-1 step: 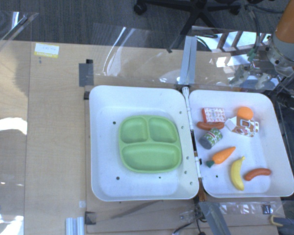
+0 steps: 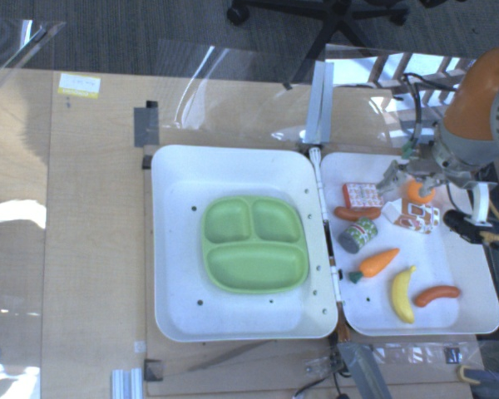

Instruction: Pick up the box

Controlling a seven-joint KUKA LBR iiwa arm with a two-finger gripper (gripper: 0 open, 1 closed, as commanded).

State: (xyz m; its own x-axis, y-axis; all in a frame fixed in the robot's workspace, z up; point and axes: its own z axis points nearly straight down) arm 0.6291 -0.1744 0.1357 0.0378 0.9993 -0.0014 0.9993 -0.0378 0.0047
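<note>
Nearest the lens, along the lower edge of the right white bin [image 2: 482, 327], lie a yellow toy banana [image 2: 402, 293] and a reddish-brown toy sausage [image 2: 437, 294], close together but apart. Just above them an orange toy carrot with a green top [image 2: 374, 263] lies tilted, its green end toward the bin divider. A small grey-green can [image 2: 358, 233] lies on its side just beside the carrot. A second reddish sausage [image 2: 352, 214] lies touching the lower edge of a small red-and-white patterned box [image 2: 362, 194], which sits in the upper left part of the right bin.

Right of it lies a white and orange carton [image 2: 417, 216], with a small orange round fruit [image 2: 417, 191] just above.

Gripper [image 2: 409, 173] hovers over the fruit and carton, well right of the red box; finger state cannot be told.

Left white bin [image 2: 170, 306] holds a light green three-compartment plastic tray [image 2: 254, 243], centred.
</note>
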